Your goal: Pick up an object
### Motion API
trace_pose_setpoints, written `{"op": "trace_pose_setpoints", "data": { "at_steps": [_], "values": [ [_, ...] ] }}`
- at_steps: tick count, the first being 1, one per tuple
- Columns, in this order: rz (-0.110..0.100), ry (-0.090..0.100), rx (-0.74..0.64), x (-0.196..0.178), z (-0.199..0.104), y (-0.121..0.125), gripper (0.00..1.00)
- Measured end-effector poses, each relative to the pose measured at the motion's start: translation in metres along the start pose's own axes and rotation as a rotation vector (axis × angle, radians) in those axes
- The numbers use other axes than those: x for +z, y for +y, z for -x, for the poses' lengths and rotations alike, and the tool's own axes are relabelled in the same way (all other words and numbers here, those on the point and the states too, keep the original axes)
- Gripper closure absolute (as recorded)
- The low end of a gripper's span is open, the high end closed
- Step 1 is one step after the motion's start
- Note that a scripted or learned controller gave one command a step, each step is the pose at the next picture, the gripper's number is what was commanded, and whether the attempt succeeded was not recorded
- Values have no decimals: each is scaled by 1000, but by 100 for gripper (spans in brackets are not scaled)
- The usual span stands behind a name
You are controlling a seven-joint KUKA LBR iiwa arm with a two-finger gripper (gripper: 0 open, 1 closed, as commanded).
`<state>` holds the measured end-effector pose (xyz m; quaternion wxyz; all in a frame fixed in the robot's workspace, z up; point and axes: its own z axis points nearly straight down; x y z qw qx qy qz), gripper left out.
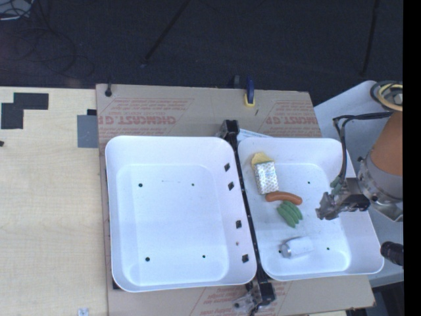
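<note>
Over right bin (358, 259), hand (327, 210).

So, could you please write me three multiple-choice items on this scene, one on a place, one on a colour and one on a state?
1. Which bin holds the objects?
A. The left bin
B. The right bin
C. Both bins

2. What colour is the object lying just below the orange one?
A. Green
B. Blue
C. Black

3. Where is the end effector?
A. Over the left bin
B. Over the right bin's right side
C. Above the cardboard behind the bins

Answers: 1 B, all the objects lie in the right bin. 2 A, the green object lies under the orange object. 3 B, the end effector sits right of the objects.
</note>
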<state>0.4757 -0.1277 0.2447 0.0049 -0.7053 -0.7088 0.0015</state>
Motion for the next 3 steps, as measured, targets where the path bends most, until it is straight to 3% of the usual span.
{"op": "trace_pose_setpoints", "data": {
  "at_steps": [1,2,3],
  "values": [
    [14,-4,-1,-79,-41,2,100],
    [12,-3,-5,-140,-130,0,100],
    [-1,-5,10,-46,-76,-1,100]
  ]
}}
